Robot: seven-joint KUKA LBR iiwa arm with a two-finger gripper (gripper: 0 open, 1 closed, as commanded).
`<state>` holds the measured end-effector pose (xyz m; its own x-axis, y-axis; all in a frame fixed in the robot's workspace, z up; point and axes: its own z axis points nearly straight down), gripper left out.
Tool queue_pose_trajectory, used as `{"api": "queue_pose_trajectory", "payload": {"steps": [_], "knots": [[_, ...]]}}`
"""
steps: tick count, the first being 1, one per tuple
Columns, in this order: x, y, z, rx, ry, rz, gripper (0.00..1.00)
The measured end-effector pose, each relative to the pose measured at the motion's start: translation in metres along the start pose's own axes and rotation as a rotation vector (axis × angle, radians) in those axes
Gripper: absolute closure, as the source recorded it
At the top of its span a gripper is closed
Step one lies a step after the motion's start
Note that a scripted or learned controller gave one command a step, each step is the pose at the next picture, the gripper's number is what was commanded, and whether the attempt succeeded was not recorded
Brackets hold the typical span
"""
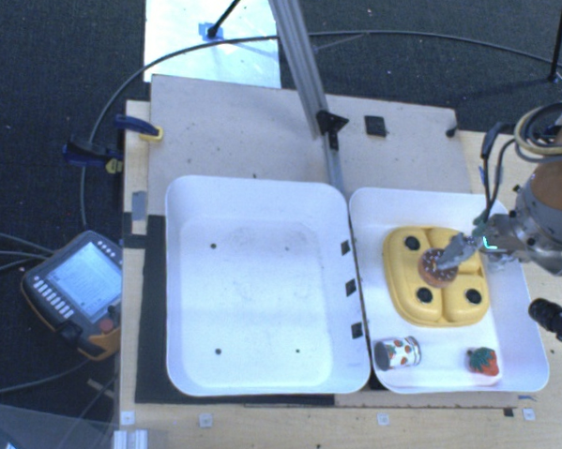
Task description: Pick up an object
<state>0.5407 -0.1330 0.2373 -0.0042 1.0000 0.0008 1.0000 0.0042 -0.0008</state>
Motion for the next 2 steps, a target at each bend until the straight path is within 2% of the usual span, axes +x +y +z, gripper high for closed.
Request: {"api": "queue_pose_trajectory", "payload": {"steps": [1, 2], "knots": [[0.0, 0.001, -0.001, -0.002, 0.0, 0.0, 0.0], [0.005, 0.002, 0.042, 0.0, -0.001, 0.002, 0.0]]}}
